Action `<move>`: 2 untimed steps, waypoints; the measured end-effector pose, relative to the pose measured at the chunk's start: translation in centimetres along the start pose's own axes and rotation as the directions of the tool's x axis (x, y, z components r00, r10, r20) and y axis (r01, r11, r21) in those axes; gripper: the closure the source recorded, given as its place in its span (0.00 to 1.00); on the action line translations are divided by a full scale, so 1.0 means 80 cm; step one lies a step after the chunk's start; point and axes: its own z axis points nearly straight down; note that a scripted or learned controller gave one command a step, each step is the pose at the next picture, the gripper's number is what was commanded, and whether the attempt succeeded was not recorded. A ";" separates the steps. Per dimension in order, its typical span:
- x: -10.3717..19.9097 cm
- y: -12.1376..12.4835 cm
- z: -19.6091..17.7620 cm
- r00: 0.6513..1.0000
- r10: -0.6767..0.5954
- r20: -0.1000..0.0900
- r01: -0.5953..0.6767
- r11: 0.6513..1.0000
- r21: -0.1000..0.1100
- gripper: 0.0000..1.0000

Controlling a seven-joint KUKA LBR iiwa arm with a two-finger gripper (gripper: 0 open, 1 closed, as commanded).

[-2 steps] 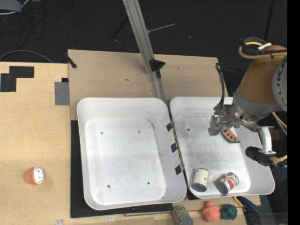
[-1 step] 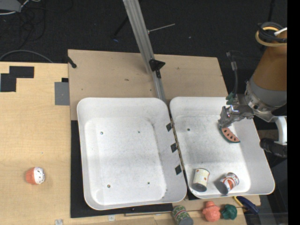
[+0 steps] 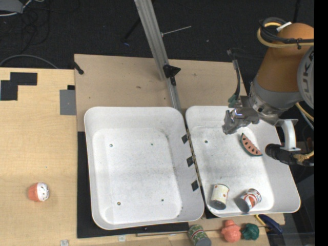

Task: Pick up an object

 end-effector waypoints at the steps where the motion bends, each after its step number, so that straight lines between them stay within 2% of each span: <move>1: 0.061 0.025 0.017 1.000 0.000 0.001 0.000 1.000 0.001 1.00; 2: 0.129 0.035 0.038 1.000 0.001 0.000 -0.001 1.000 0.004 1.00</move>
